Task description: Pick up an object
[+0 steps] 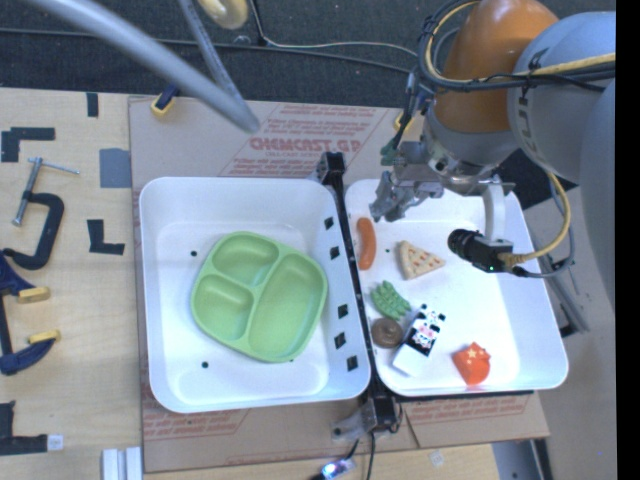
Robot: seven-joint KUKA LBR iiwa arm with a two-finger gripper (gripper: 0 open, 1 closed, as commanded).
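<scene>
My gripper (392, 205) hangs over the back left part of the right bin (530, 308), just above and right of an orange sausage (366, 243) lying by the divider. Nothing shows between its fingers. A tan waffle wedge (420, 260) lies to its lower right. Further forward are a green leafy toy (392, 300), a brown round piece (386, 332), a white carton with black spots (419, 338) and a red strawberry-like toy (473, 362). The left bin (165, 218) holds a green divided plate (260, 295).
A black cable plug (480, 250) hangs over the right bin's right side. Clamps (35, 230) lie on the bench at the far left. A grey pole (140, 48) crosses the top left. The arm's bulk (540, 78) fills the upper right.
</scene>
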